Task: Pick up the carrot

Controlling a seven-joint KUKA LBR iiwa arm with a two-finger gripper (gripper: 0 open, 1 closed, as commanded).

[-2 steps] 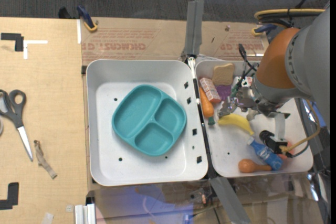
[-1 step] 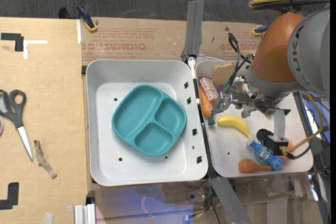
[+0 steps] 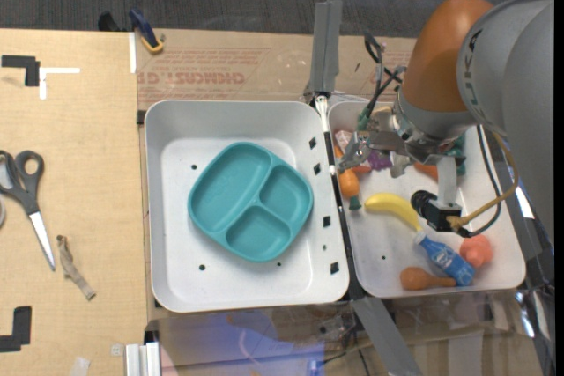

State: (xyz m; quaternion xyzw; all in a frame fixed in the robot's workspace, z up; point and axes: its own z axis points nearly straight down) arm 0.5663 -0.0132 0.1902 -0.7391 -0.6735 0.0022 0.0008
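Cardboard sheet [image 3: 231, 77]: red print, upside down, not legible.

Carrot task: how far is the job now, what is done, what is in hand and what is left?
Done: the gripper is down in the right bin, near its left wall. In hand: nothing visible; the carrot lies on the bin floor just below the gripper, beside the banana. Left: closing on the carrot and lifting it. The teal plate in the left bin plays no part.
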